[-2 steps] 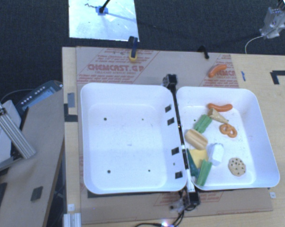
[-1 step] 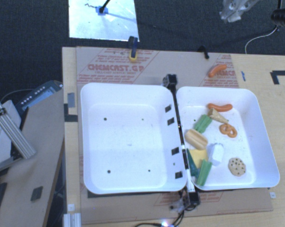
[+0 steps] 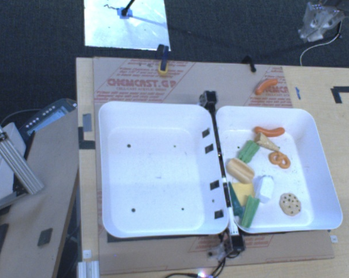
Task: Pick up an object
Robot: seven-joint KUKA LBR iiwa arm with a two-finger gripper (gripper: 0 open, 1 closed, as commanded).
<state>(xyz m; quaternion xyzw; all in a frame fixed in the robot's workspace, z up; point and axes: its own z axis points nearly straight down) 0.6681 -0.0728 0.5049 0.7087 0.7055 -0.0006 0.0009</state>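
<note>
Upper right of frame: gripper (image 3: 320,22) parked clear of both bins, grip state can't tell.
Toys cluster in right bin (image 3: 313,123); cookie (image 3: 290,204) sits apart, likely easiest pick.

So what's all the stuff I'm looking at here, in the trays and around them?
Left bin: one, white, left half of bench.
Right bin: one, white, beside it, holding the toy food.
Sausage in bin: one, orange, top of right bin.
Sausage outside: one, orange, on the board above the right bin.
Pretzel: one, orange, right of centre.
Green pieces: two, upper middle and lower left of right bin.
Bread roll: one, tan, left side.
Yellow slice: one, below the roll.
White block: one, beside the slice.
Cookie: one, beige, lower right.
Gripper: one, grey, top right, off the bench.
</note>
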